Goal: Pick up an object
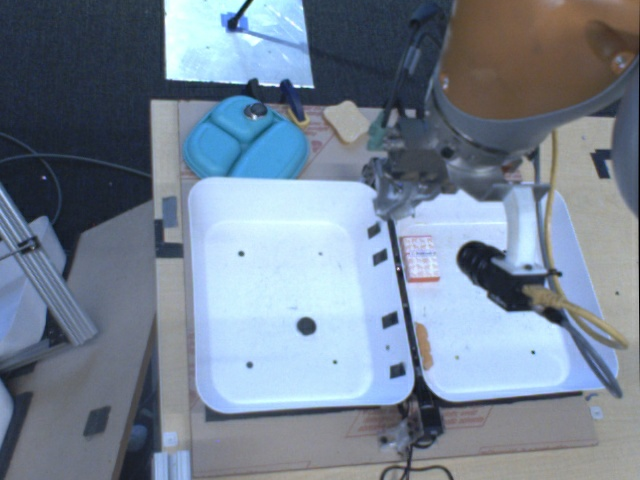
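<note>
My gripper (393,204) hangs over the upper left corner of the right bin (560,363), close to the divide between the two bins. Just below and to its right, a small white packet with red print (421,257) lies flat on the right bin's floor, apart from the gripper. A thin orange-brown piece (423,346) rests against that bin's left wall lower down. In the left bin (215,268) a small dark disc (306,325) lies near the middle. The arm's orange band covers the right bin's far edge.
Behind the left bin sits a blue divided dish (245,140) with a beige sponge-like piece (347,120) to its right. A shiny sheet (238,26) lies on the dark floor further back. A metal rail (40,273) slants at the far left.
</note>
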